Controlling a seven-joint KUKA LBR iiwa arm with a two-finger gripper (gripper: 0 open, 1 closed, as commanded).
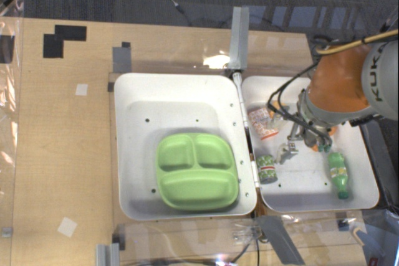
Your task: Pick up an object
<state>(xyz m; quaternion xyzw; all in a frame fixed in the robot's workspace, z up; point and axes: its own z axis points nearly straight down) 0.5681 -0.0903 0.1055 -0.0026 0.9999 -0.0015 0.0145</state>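
Arm comes in from the right w/ its orange band over the right bin (358,196), and the gripper (288,152) hangs low above the bin floor, roughly mid-bin, pointing down. Whether it's open or closed I can't tell; the tip is small and partly masked by cables, and nothing shows between it. Three candidates to pick in this bin: a small green-topped jar (267,168) near the left wall, just beside and below-left of the gripper; a clear packet w/ red print (262,123) further up, near the divider side; a green bottle (338,175) lying on its side toward the right wall, cap end pointing to the near edge. Judging by position, the jar looks like the nearest target, prob. the one being lined up, but it sits close to the bin wall, so little room on that side. The left bin (134,134) holds a green divided tray (197,170), flat, well apart from the arm, no obstacle. Cable loops near the wrist hang over the packet area and could get in the way of a reach there.
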